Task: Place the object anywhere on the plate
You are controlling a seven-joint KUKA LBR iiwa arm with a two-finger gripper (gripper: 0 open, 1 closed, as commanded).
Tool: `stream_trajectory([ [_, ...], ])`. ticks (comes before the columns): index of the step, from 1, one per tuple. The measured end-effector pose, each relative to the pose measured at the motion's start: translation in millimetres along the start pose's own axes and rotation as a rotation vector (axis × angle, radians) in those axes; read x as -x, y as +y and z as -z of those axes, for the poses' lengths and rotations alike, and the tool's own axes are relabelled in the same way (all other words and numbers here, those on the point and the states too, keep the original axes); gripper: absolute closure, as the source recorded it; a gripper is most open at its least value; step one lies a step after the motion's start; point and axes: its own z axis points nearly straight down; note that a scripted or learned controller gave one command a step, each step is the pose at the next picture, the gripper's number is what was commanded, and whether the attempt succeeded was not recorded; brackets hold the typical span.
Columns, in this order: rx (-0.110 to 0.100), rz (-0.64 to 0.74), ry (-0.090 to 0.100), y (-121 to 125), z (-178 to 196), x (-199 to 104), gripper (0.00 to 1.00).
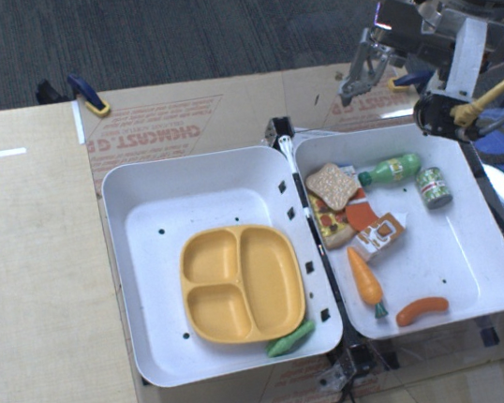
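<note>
Gripper [357,75] hangs over far rim of right bin [450,254]; open or closed: cannot tell. Carrot [366,277] lies in right bin, plate [242,283] in neighbouring bin. Likely light, stiff, slick plastic; pinch across thick middle.

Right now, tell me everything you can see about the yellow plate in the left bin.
The yellow plate is a rounded-rectangle tray of what looks like plastic, split into three compartments: two smaller ones on its left, one long one on its right. It lies flat and upright on the left bin's floor, turned slightly. Nothing sits in it. A green pea pod lies against its near edge.
</note>
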Motion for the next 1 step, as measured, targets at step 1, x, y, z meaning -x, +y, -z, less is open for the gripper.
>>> stream_trajectory([
  [1, -0.002, -0.013, -0.002, 18.5, -2.3, 36.5, 0.00],
])
